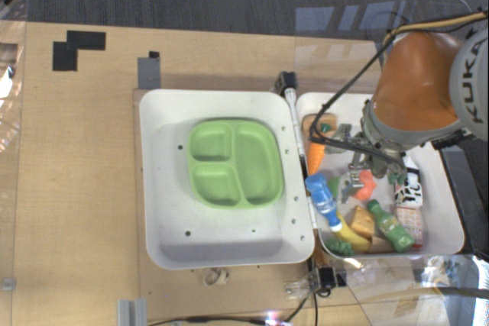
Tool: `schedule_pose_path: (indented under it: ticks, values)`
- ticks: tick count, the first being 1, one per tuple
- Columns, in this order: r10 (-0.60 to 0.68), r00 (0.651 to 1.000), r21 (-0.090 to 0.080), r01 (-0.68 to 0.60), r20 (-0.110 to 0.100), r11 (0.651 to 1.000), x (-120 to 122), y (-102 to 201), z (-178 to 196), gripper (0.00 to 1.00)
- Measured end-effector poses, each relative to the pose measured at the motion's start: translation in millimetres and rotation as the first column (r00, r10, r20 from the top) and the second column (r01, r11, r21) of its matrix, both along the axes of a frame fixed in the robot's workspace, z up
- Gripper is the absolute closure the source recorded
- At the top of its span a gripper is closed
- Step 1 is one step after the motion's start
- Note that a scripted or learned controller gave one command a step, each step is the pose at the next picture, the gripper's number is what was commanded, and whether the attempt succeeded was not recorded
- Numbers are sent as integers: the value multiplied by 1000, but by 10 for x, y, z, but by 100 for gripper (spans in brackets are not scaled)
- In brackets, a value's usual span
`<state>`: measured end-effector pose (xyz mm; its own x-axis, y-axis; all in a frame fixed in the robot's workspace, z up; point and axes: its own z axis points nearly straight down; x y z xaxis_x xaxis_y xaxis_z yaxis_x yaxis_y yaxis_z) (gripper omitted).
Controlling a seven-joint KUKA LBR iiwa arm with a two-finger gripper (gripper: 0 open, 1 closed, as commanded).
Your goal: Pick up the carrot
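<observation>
Arm point(416, 84), gripper point(357, 183) beside carrot point(314, 156)

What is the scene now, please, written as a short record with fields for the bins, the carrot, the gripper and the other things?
left bin: holds a green divided plate
right bin: holds the toy food and bottles
carrot: orange, lying at the right bin's left wall, not held
gripper: low over the middle of the right bin, to the right of the carrot
near the carrot: blue bottle just below it
other things: green bottle, banana
arm: reaches in from the right
</observation>
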<state>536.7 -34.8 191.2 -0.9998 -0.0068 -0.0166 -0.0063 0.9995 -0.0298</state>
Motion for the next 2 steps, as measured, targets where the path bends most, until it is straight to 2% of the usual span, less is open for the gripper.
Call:
schedule_pose_path:
  ticks: [1, 2]
  values:
    - [-187, 982, 32, 187, -5, 982, 757, -10, -41, 0]
    - [-422, 906, 34, 422, -8, 906, 565, 75, -49, 0]
